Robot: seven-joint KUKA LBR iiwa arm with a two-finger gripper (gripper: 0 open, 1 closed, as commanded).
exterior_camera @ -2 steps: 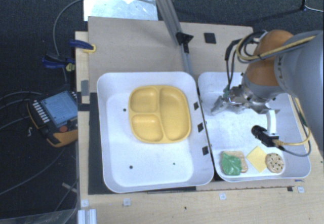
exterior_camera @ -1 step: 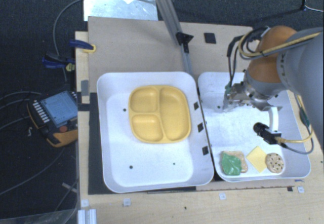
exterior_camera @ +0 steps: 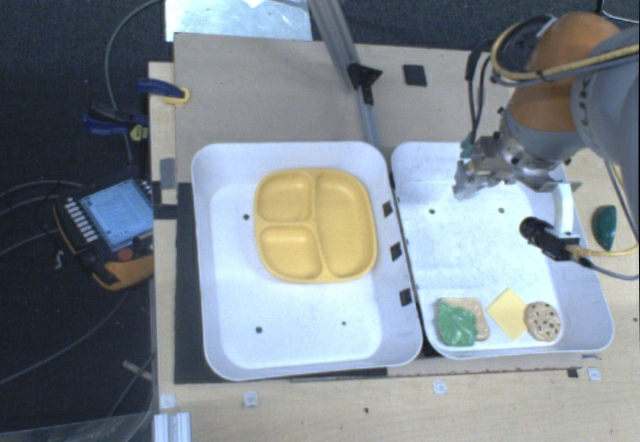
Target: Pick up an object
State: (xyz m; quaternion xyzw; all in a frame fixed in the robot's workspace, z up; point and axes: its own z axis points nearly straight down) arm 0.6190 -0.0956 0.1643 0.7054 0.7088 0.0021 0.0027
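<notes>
Whether the gripper (exterior_camera: pixel 472 180) is clenched or released: cannot tell; from above its tip is a small grey blur against the white floor.
Gripper position: over the far left part of the right bin (exterior_camera: pixel 598 335), near the wall beside the other bin.
Arm (exterior_camera: pixel 560 80): grey with an orange band, reaching in from the right. Its bulk covers the right bin's far right corner, and the frame edge cuts off its outer part.
Things to pick, right bin: three pieces in a row along the near wall, well apart from the gripper.
Green piece (exterior_camera: pixel 457 326): lies on a tan slice (exterior_camera: pixel 481 320) and hides most of it; only the tan slice's right margin shows.
Yellow square slice (exterior_camera: pixel 507 313): turned on a corner, just beside the tan slice.
Round cookie (exterior_camera: pixel 542 321): pale with dark specks, just right of the yellow square slice and near the bin's corner.
Left bin (exterior_camera: pixel 225 330): holds a yellow divided plate (exterior_camera: pixel 315 225) with three compartments, lying flat toward the far side.
Dark green thing (exterior_camera: pixel 605 225): outside the right bin at the view's right, partly crossed by a yellow cable; too small to tell what it is.
Metal pole (exterior_camera: pixel 328 10): slants from the top edge, where it is cut off, down to the far end of the gap between the bins.
Handheld unit (exterior_camera: pixel 108 222): left of the bench, with a blue screen; its writing is too small to read.
Blue clamps (exterior_camera: pixel 150 90): at the bench's far left edge, partly blurred.
</notes>
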